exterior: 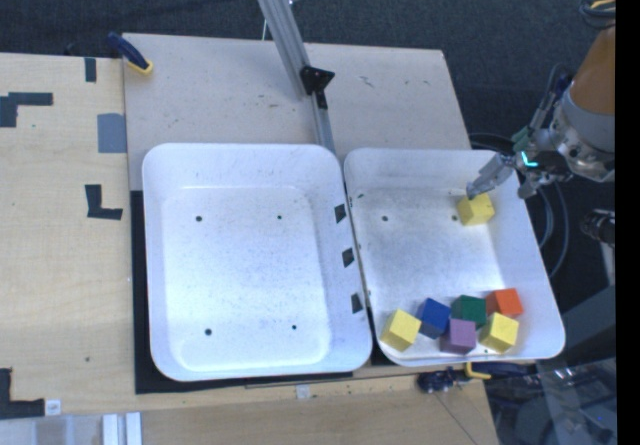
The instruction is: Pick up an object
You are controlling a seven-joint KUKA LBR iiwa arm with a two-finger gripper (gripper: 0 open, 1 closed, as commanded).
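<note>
1. Bench [250, 103]: tan board bearing two shallow white bins side by side, grey pole slanting down across the top.
2. Left bin [160, 233]: only dark specks on the floor.
3. Right bin [400, 253]: all the blocks here, split into one loner and one cluster.
4. Arm [590, 103]: reaching in from the right, orange band above the wrist, wrist sitting over the bin's upper right rim.
5. Gripper [492, 178]: tip slanting down-left, just above the lone yellow cube; cannot tell whether the pincer is spread or pressed together, too small and blurred.
6. Cluster along the bin's bottom edge: yellow block [402, 329], blue block [434, 316], purple block [461, 334], green block [468, 310], second yellow block [501, 332], orange block [506, 302], packed touching or nearly so.
7. Lone yellow cube [476, 209]: upper right of the right bin, near the wall, well apart from the cluster; likely target.
8. Step judged: final approach. Best done by centring over the cube, squaring to its flat faces, descending straight, watching the nearby wall, closing only once astride, then lifting vertically.
</note>
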